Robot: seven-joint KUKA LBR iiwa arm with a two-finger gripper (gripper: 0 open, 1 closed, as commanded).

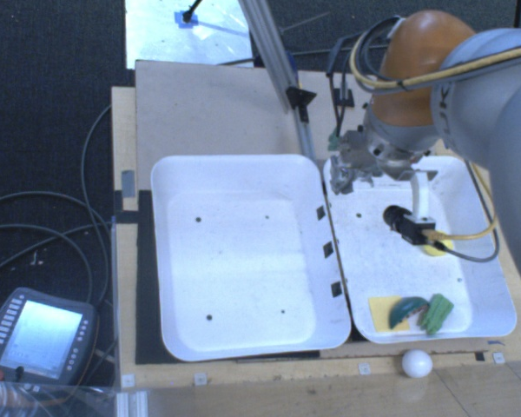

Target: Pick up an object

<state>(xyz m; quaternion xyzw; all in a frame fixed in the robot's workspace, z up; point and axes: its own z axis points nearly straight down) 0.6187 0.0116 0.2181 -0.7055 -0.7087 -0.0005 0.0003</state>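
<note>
The fingers (343,181) hang over the right bin's (365,259) far left corner; whether they are spread or closed cannot be told. A yellow card (384,313), teal piece (408,309) and green block (436,313) lie together near the bin's front edge.

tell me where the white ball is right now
The white ball lies on the bench outside the bins, just below the front edge of the right bin, near the green block and teal piece inside it.

One fixed camera looks down at a slant on both white bins (243,259), arm (495,85) entering from right
</note>
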